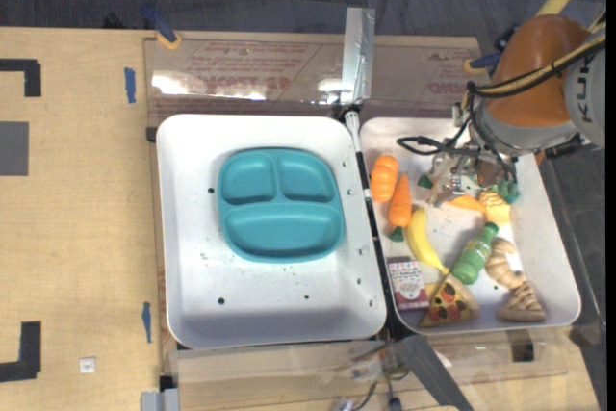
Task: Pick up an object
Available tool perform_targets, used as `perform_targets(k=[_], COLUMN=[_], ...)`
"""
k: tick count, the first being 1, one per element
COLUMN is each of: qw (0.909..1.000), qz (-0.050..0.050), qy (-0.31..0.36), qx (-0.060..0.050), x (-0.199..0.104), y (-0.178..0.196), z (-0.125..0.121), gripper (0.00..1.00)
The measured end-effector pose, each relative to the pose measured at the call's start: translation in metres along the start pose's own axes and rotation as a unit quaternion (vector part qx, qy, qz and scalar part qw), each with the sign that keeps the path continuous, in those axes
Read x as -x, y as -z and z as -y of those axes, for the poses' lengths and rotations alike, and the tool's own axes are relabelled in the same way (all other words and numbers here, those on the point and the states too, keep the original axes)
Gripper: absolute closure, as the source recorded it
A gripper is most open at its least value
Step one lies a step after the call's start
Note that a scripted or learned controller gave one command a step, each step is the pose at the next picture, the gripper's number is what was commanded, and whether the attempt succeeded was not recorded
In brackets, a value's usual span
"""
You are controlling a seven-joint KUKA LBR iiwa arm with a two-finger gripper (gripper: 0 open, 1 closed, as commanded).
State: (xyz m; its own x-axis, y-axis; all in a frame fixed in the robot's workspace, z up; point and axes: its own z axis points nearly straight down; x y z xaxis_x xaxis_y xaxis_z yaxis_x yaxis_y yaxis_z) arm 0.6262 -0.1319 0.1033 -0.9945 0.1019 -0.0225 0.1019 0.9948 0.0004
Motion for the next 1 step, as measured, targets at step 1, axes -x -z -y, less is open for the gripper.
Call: perform_targets(k=[1], qw=[1.0000], qz=[-0.002], qy=[-0.002], qx=[0.002], x=[0.0317], y=[0.0910], z=[-0.0943], gripper=[1.00])
